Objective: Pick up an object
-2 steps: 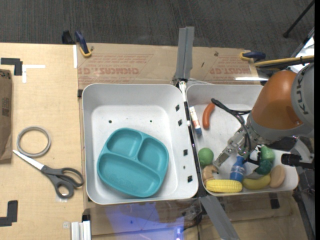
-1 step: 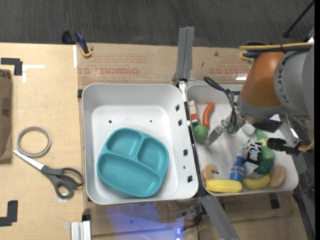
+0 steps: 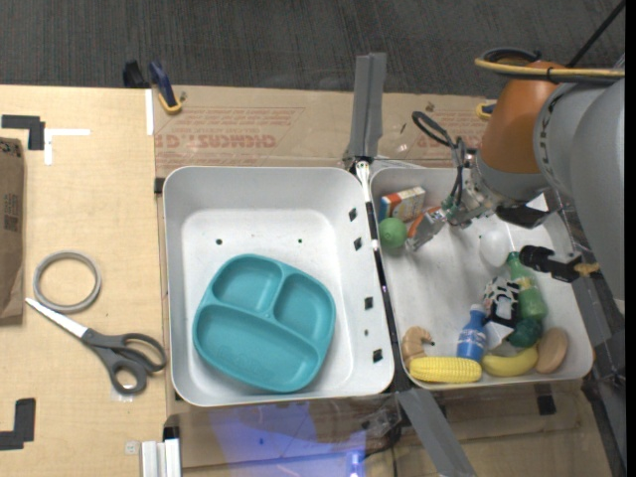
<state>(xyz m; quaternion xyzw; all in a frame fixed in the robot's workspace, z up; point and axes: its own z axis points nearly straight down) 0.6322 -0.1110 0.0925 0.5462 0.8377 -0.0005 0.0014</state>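
The arm (image 3: 556, 137) reaches in from the right and hangs over the far end of the right bin (image 3: 437, 286). The gripper (image 3: 429, 225) points down and left, its tip just beside a green ball (image 3: 394, 233) near the dividing wall. A small red-and-white box (image 3: 405, 204) lies touching the ball's far side. Finger state: cannot tell; nothing is visibly held between them.

Likely reason for this pose: the ball and box sit apart from the other items, so they make easier targets.

The rest is crowded along the near wall: corn cob (image 3: 445, 369), banana (image 3: 509, 363), blue bottle (image 3: 470, 338).

The left bin (image 3: 189, 266) holds a teal divided plate (image 3: 263, 322). Scissors (image 3: 104, 344) and a tape roll (image 3: 67, 280) lie outside on the bench.
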